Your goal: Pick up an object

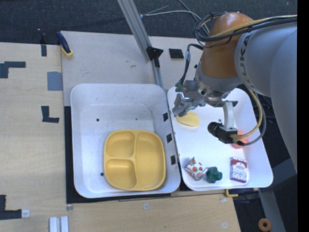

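Two white bins noted side by side. Gripper (182, 106) positioned low at right bin (256, 175) near its left wall, touching or just above pale yellow piece (189, 120); jaw state indeterminate. Yellow divided tray (134, 159) lying in left bin (87, 110).

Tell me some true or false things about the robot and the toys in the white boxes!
1. The yellow tray lies in the left bin. True.
2. The tool hangs over the yellow tray. False: it is over the right bin, beside a pale yellow piece.
3. A green toy sits in the right bin. True.
4. The red and white box sits on the yellow tray. False: it lies in the right bin.
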{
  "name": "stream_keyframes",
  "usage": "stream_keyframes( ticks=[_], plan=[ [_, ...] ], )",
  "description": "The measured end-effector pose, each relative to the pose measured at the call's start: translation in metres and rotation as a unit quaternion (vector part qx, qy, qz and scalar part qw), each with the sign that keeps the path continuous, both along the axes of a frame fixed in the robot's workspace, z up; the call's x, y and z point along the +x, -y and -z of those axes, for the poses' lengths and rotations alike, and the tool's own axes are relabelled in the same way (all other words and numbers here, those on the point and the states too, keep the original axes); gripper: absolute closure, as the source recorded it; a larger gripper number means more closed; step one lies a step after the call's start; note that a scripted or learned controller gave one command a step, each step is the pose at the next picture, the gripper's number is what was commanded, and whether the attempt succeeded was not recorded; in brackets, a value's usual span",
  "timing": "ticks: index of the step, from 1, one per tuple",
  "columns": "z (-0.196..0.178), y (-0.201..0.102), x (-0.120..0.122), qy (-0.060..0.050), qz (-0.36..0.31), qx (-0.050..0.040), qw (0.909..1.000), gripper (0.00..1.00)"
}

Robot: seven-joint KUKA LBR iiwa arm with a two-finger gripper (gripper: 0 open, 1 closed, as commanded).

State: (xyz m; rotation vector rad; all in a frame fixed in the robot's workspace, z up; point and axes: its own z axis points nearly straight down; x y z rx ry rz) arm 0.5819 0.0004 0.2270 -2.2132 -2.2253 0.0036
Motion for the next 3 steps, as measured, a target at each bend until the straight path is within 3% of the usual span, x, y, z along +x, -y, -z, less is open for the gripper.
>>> stream_keyframes(
  ticks=[2,3],
  plan=[
    [-0.008,-0.103,-0.054,0.000,0.000,0.0001,1.0000,1.00],
    [-0.008,-0.100,-0.053,0.000,0.001,-0.0003,1.0000,0.00]
  ],
)
